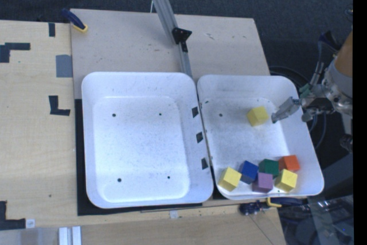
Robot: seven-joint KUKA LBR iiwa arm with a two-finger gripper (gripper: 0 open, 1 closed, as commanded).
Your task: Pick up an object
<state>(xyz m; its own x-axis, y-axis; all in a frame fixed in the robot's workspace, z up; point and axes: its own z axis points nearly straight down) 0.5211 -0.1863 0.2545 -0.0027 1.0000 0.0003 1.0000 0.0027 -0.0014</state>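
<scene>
— Fingers (295,112) first: what state were they in?

— Parted, as far as the slanted camera view showed, with nothing between them. They hung at the right edge of the right bin (238,143), one grey metal finger angled down toward the lone yellow cube (258,116) and stopping just short of it.

— So which step was that?

— The approach, I'd judge. No grasp had been made; the cube sat flat on the bin floor, right of the frame's centre.

— And what did the next move call for?

— Bringing the fingers over the cube so they straddled two opposite faces, lowering, then closing. The cube stood alone, well apart from the walls, so there was room on either side.

— Other candidates?

— A huddle at the lower right of the frame: a second yellow cube (230,178), a blue cube (249,171), a green cube (268,167), a purple cube (264,181) and an orange cube (291,163), touching or nearly so. Harder to get at, probably.

— Materials?

— Small, matte, painted-looking blocks with crisp edges; both bins were smooth white plastic with rounded corners, and the left bin (137,140) looked speckled. The desk (34,123) was pale wood grain.
</scene>
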